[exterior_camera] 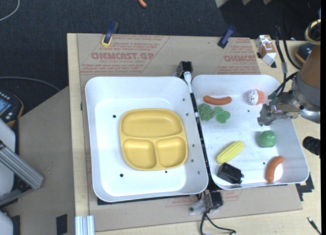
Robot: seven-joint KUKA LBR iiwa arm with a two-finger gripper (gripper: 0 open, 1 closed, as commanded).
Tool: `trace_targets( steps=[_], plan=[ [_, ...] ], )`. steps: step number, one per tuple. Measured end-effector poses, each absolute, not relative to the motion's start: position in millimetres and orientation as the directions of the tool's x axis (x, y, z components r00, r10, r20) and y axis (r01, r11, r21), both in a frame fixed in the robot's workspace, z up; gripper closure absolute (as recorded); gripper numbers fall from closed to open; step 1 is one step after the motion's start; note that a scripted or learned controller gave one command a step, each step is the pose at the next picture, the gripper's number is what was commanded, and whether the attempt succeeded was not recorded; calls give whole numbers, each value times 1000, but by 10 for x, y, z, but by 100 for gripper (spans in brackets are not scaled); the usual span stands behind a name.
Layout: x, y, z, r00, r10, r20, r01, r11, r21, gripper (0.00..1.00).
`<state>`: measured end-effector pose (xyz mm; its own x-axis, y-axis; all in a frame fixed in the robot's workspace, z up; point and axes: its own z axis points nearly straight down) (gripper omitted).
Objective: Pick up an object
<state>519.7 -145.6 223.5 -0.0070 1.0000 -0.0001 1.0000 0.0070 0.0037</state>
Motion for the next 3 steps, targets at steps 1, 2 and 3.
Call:
trace_targets(
  steps=[1,2,3],
  plan=[
    [5412,-1005,2337,-7,1000,0,1000,7,5,100],
    [5517,-695,2139,-4,1000,2,1000,4,-3,100],
    [5584,-721,2154,-2,1000,-1,1000,2,2,100]
  ],
)
